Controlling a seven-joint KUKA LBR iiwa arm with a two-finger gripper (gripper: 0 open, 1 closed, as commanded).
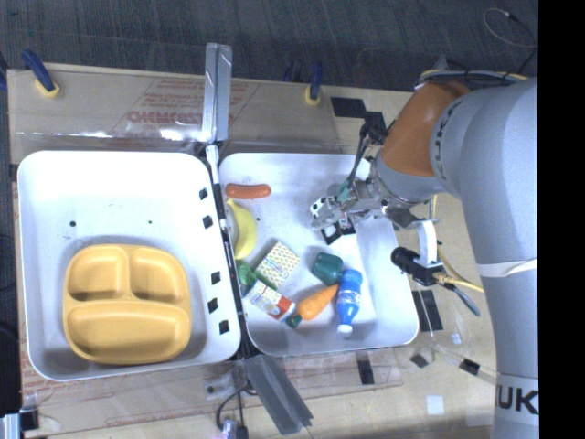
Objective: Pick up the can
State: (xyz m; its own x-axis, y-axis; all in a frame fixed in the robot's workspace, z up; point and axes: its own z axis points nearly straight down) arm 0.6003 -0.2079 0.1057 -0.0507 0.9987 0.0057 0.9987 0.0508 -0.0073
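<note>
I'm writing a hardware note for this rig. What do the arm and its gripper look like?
The arm is thick, rounded and light grey, with an orange band above the wrist and partial dark lettering low on its casing. The gripper is a small cluster of black and metal parts with thin cables and a greenish spot.

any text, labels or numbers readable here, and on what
"UK": white letters on the arm, cut off at the frame's edge.
Red print on the clear sheet behind the bins: mirrored and too faint to read.
Patterned carton in the right bin: print too small to read.
Small box beside it: blurred.
Blue bottle: no label legible.
</note>
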